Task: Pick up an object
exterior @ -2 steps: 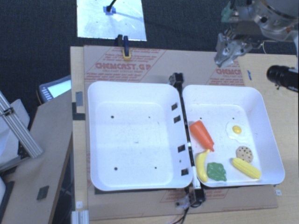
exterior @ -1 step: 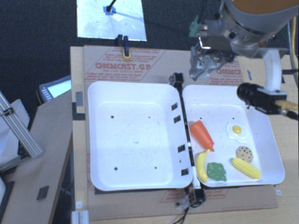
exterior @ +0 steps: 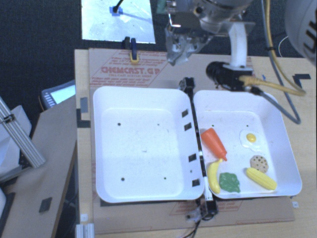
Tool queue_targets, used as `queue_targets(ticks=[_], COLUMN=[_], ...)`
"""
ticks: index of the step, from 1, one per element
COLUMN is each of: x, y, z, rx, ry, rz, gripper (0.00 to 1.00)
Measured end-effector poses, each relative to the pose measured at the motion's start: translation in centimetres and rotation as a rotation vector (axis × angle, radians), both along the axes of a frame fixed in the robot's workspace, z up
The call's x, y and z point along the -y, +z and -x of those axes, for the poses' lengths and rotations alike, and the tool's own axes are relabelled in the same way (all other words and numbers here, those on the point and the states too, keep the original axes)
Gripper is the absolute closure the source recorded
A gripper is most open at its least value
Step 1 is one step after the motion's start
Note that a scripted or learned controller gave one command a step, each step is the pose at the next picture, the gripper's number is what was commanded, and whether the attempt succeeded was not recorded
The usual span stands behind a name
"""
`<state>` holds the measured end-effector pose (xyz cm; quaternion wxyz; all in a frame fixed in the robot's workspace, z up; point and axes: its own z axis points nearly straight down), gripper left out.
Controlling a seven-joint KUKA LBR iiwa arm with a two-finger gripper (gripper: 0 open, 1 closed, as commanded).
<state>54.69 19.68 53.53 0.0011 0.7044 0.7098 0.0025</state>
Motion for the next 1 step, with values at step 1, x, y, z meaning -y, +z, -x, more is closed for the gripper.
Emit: queue_targets(ticks=[1], x=[-1.42], y=[-10.28], z=[0.95], rx=[-0.011], ry=[-0.002], rz=[0.004], gripper=[1.00])
